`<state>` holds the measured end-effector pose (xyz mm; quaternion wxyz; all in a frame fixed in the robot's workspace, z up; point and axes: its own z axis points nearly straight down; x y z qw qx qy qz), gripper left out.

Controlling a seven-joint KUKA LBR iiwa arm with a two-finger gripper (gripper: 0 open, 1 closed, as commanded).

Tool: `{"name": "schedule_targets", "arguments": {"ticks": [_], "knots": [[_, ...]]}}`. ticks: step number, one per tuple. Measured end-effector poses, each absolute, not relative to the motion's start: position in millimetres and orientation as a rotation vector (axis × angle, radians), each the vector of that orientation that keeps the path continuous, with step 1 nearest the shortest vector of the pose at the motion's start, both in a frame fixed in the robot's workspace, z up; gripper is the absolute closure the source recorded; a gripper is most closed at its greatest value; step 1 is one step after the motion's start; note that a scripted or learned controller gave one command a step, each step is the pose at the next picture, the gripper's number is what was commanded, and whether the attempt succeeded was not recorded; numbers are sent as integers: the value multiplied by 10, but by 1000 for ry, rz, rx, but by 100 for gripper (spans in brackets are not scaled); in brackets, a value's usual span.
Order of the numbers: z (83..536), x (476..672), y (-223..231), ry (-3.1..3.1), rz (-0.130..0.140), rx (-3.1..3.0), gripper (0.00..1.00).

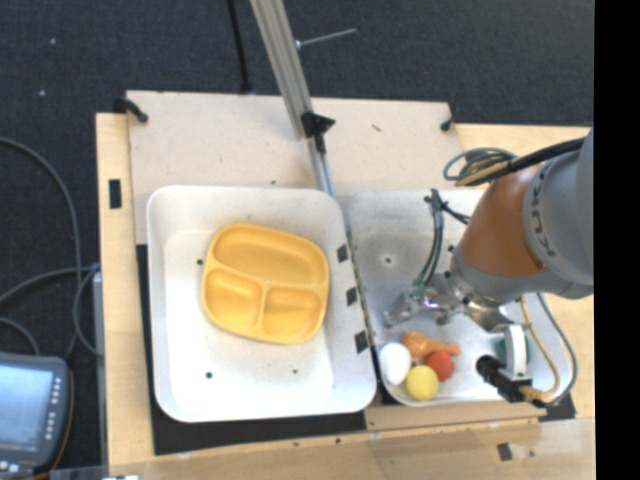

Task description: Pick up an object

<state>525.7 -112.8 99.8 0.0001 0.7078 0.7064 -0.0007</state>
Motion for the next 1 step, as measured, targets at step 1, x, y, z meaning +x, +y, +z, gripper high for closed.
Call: {"name": "schedule_targets", "arguments": {"ticks": [1], "knots": [[1120, 5274, -1136, 2211, 4, 2227, 100]]}}
